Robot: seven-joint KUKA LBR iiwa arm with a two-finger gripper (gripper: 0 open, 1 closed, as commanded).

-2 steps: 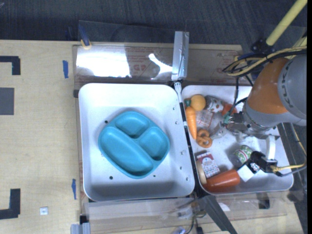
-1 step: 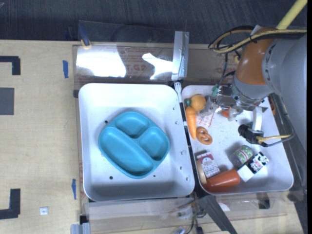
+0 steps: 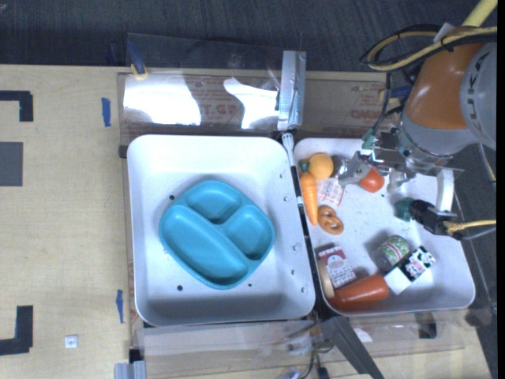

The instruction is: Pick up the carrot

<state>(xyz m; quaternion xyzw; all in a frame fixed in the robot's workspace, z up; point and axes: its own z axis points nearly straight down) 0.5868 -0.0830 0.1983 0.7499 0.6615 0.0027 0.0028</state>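
Observation:
The carrot (image 3: 309, 198) is orange and tapered. It lies lengthwise along the left wall of the right bin (image 3: 454, 247), just below a yellow-orange fruit (image 3: 320, 165). My gripper (image 3: 371, 172) hangs over the upper middle of that bin, about a hand's width to the right of the carrot. Its fingers (image 3: 397, 181) are spread open, and a small red tomato (image 3: 372, 183) sits between them on the bin floor. Nothing touches the carrot except a white packet (image 3: 331, 193) lying against its right side.
The right bin also holds a pretzel (image 3: 331, 223), a small red box (image 3: 339, 268), a green can (image 3: 392, 251), a long red vegetable (image 3: 360, 290), a black-and-white block (image 3: 416, 265) and a teal piece (image 3: 404, 208). A blue divided plate (image 3: 217, 231) lies in the left bin (image 3: 150, 172).

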